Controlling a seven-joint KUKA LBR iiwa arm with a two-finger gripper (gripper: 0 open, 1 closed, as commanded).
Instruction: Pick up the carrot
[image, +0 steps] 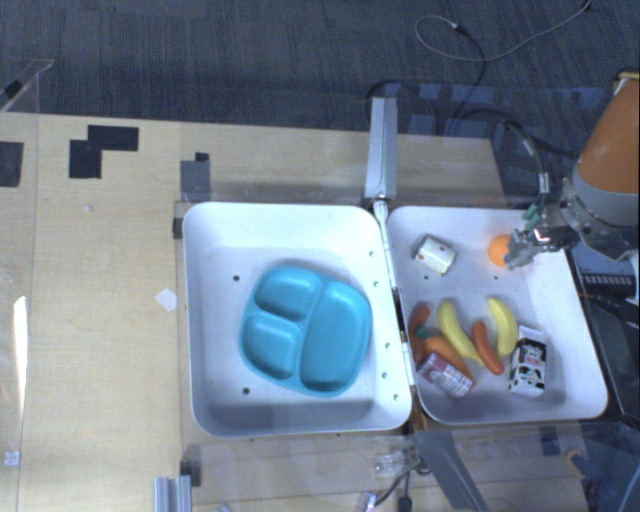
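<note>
The robot arm (612, 165) comes in from the right side of the view. It is grey, with a wide orange band near the top right corner. Below the orange part, the grey wrist bends down and to the left. At its end sits the small gripper (522, 248), dark and shiny, pointing down and left. It is too small and blurry to tell how it is set.
</note>
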